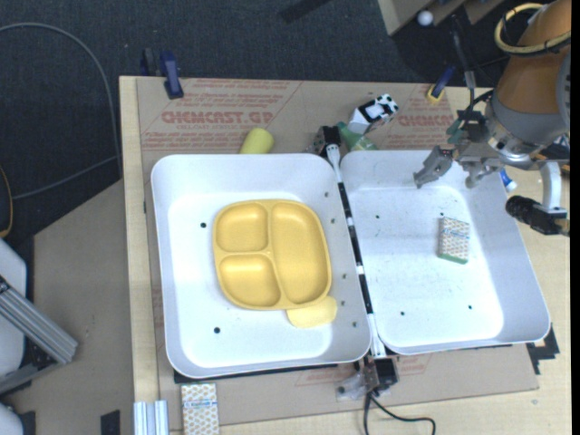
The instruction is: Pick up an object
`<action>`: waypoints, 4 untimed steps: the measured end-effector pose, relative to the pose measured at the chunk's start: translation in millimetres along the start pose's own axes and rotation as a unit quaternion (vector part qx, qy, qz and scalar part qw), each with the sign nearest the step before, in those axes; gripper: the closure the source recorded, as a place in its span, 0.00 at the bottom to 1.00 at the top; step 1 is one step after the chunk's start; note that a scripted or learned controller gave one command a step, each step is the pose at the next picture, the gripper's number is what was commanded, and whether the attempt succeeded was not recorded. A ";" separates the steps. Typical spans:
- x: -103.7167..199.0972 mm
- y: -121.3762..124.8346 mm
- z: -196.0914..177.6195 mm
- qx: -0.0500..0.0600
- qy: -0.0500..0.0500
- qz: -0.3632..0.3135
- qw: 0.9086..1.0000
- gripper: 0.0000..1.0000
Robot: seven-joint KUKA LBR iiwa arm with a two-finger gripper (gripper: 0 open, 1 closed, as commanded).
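Note:
A small rectangular patterned packet [453,239] lies flat in the right bin [408,315], toward its right side. My gripper [450,171] hangs over the far right part of that bin, up and a little left of the packet, fingers [428,172] spread open with nothing between them. In the left bin [181,243] sits a yellow divided plate [271,252] with a pale yellow flat piece [313,313] poking out from under its near edge.
Behind the bins on the cardboard lie a yellow cylinder [257,140] and a black-and-white toy [374,111]. A blue clamp [169,73] grips the board's far left edge. Another packet [200,408] lies in front of the left bin.

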State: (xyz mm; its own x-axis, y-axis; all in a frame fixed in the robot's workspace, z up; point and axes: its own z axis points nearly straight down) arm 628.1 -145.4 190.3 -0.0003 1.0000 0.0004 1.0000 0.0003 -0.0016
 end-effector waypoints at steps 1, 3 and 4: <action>-45.1 -48.1 52.0 0.000 0.000 0.000 1.000 0.00; -50.1 -51.9 95.8 -0.001 0.000 0.000 1.000 1.00; 29.2 -3.8 105.8 -0.002 0.000 -0.001 1.000 1.00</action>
